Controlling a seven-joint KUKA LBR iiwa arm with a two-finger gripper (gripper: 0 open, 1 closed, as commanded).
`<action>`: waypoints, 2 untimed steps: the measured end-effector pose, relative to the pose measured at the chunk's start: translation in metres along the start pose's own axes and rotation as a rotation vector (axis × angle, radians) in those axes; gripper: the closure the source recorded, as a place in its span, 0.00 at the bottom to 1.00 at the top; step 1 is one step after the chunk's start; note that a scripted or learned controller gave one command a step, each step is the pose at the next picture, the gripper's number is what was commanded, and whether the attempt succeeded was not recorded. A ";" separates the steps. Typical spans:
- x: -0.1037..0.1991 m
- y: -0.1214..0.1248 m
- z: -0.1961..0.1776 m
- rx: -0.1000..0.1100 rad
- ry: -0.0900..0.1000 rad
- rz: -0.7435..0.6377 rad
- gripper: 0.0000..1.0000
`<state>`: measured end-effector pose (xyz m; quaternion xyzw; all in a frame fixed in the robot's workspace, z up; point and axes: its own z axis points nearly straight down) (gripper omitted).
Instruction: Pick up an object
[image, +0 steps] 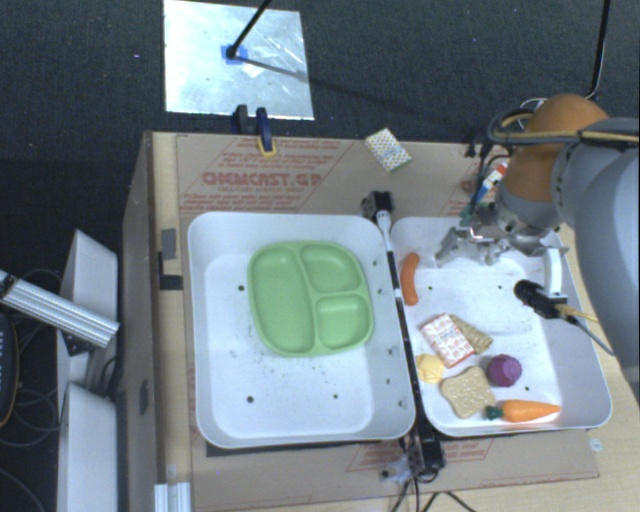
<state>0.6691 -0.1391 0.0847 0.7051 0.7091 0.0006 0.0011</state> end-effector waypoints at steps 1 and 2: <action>0.002 0.000 0.000 0.001 0.000 0.001 0.00; 0.015 0.000 0.000 0.000 0.000 0.000 0.00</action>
